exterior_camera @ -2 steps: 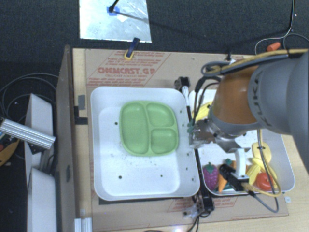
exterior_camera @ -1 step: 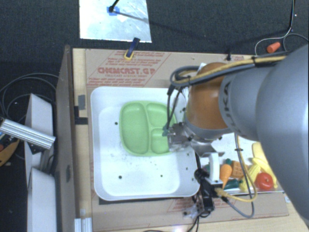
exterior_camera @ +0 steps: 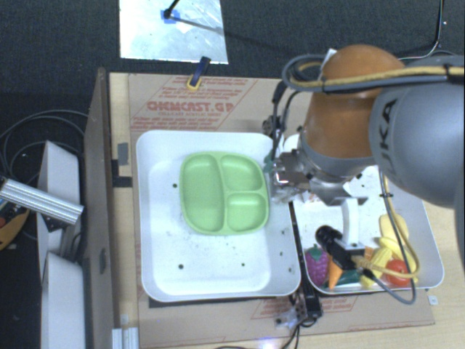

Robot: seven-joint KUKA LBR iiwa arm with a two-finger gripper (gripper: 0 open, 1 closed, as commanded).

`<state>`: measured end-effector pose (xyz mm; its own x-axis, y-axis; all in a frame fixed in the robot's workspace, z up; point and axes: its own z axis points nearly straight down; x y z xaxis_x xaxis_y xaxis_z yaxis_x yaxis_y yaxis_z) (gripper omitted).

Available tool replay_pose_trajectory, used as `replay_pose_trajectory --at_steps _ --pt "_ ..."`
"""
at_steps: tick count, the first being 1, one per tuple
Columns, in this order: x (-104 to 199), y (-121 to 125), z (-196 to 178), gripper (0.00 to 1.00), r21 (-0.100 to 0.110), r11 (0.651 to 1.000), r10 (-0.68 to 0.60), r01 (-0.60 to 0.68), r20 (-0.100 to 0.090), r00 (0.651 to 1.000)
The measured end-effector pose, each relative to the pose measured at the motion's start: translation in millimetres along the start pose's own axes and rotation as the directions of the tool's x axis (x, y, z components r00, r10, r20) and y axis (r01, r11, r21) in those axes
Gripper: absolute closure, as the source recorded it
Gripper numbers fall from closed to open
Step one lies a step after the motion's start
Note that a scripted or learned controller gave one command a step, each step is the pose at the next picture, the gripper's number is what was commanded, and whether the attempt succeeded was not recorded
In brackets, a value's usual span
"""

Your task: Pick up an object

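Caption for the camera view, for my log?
Arm hangs over two white bins: green divided plate in the left bin, toy food piled in the right bin.

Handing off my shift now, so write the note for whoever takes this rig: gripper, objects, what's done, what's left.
Gripper: low over the wall between the bins, beside the green plate's right edge; whether it is open or shut cannot be told, and nothing is seen held.
Things: green plate in the left bin; purple grapes, carrot, tomato and banana heaped at the front of the right bin.
Done: no pick visible.
Left: grasp one object and lift it.
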<state>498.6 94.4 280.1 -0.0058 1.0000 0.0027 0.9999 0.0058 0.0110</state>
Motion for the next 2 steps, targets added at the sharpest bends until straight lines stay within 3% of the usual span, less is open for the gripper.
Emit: replay_pose_trajectory --at_steps 1,2 --pt "55 -14 84 1.00 0.017 1.000 -0.003 0.003 0.002 1.000" --pt "35 -12 74 1.00 0.010 1.000 0.006 -0.006 0.003 1.000"
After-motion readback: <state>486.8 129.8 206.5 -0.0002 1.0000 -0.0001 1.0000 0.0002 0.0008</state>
